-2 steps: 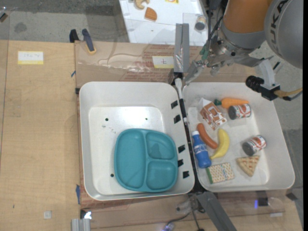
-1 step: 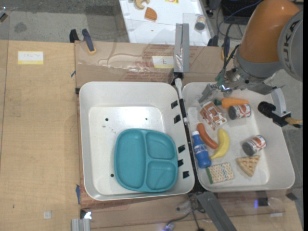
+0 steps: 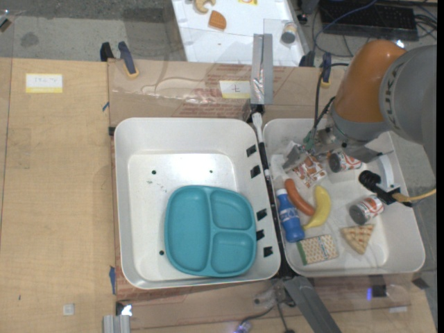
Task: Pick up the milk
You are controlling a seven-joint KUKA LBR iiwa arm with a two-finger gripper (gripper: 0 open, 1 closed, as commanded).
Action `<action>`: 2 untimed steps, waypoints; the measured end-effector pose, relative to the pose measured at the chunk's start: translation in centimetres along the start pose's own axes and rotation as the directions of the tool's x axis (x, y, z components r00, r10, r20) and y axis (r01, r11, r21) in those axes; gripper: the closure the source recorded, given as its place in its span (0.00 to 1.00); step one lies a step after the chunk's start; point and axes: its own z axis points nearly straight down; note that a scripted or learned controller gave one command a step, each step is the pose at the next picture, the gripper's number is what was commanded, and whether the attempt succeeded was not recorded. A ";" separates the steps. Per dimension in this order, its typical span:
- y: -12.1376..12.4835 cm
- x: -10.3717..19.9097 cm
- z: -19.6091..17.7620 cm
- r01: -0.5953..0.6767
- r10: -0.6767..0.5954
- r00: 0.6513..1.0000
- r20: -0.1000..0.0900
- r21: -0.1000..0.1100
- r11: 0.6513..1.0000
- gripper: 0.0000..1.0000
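1. The gripper (image 3: 300,152) hung low in the right bin's (image 3: 409,255) upper left; whether it was clenched could not be told.
2. The milk carton (image 3: 312,168) lay just beneath it, above the hot dog (image 3: 299,196).

The left shallow white bin (image 3: 132,186) holds a teal three-compartment plastic tray (image 3: 209,231) toward its near side. In the right white bin (image 3: 409,255) a blue bottle (image 3: 289,217) lies by the left wall, with an orange-red sausage (image 3: 300,196) and a yellow banana (image 3: 320,208) just right of it. Nearer lie a speckled cracker square (image 3: 319,249) and a tan pizza slice (image 3: 358,238).
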 end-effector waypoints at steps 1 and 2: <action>0.0 -0.3 -1.2 -0.005 0.005 1.000 0.001 -0.005 1.000 1.00; 4.9 7.7 -9.2 -0.122 0.122 0.993 0.001 -0.004 0.993 1.00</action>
